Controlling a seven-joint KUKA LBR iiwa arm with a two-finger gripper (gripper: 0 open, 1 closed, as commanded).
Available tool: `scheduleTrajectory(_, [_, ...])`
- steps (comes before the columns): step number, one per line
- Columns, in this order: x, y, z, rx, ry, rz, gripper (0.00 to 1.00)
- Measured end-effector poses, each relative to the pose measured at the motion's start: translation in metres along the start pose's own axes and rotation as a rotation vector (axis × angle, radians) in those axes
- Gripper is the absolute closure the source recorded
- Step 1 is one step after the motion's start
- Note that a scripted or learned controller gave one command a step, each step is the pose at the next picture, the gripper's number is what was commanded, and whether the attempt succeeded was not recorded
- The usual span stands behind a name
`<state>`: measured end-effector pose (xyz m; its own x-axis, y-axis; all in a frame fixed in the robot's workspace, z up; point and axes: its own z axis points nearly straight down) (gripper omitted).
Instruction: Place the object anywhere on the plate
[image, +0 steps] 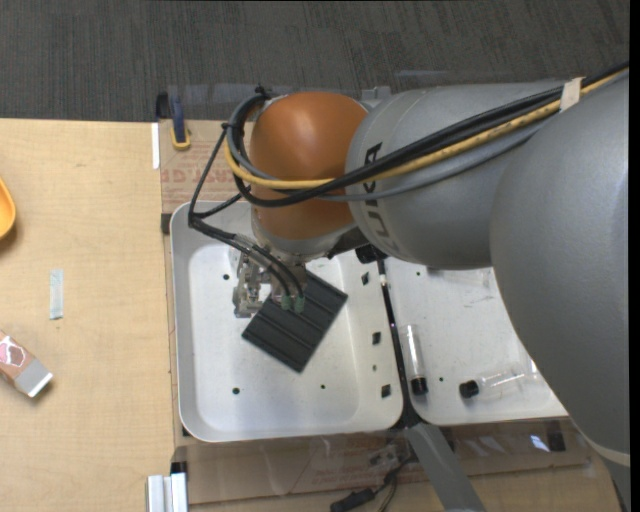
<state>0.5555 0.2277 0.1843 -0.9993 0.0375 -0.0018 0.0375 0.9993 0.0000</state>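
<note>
Found gripper (250, 292) low inside left bin (185, 330), toward its far side, arm reaching in from the right. Could not tell whether jaws were open or closed, wrist and cabling in the way. Saw nothing clearly held.

Took the task's thing as probably one of two clear tubes with black caps in right bin (480, 300). Logged upright-lying tube (412, 352) just beside the wall between the bins, long axis near-to-far. Logged second tube (495, 384) further right, long axis roughly left-to-right. Placed both right of the jaws and nearer, across the bin wall, so judged a move right and near was needed first, with the first tube the closer pick.

Could not pin the plate. Flagged orange rim (4, 212) at far-left edge of table (90, 200) as a possible one, cut off by the frame.
</note>
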Motion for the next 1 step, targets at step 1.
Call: scheduleTrajectory(1, [-0.0403,-0.0417,-0.0235,-0.001,-0.002,-0.056,1.0])
